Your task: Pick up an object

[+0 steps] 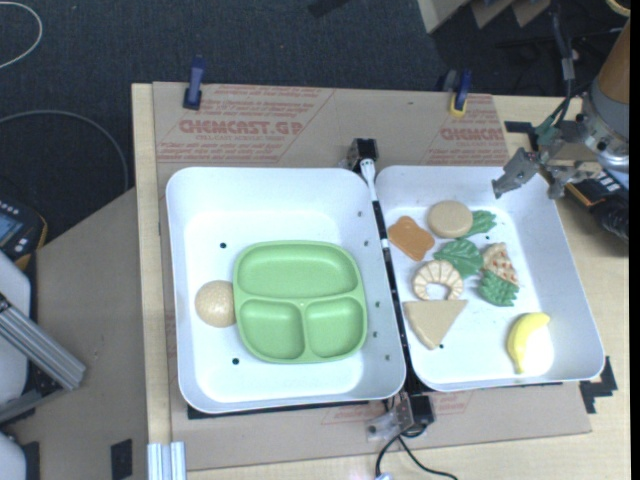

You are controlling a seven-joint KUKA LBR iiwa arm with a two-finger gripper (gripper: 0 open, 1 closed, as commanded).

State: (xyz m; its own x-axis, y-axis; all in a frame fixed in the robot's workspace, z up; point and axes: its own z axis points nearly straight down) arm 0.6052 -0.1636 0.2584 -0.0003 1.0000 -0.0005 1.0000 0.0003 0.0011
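Overhead, we see the two-finger gripper (pixel 530 171) hanging at the far right corner of the right shallow white bin (pixel 572 268), at the end of the grey arm (pixel 608 108) that reaches in from the right. Its fingers (pixel 512 178) are too small and dark against the rim for us to tell whether they are spread or pressed together, and we see nothing between them.

Below it in the right bin we find the toy foods clustered together: a round tan bun (pixel 450 218), an orange bread-like piece (pixel 410 238) just left of it, green leafy pieces (pixel 470 258), a ridged tan shrimp-like ring (pixel 438 281), a small pizza-like slice (pixel 499 263), a beige wedge (pixel 432 320) nearer the front, and a yellow banana (pixel 528 342) at the front right, apart from the rest.

We see a green three-compartment plastic tray (pixel 300 300) lying in the left shallow white bin (pixel 200 208), with a pale round ball (pixel 214 303) touching the tray's left edge.
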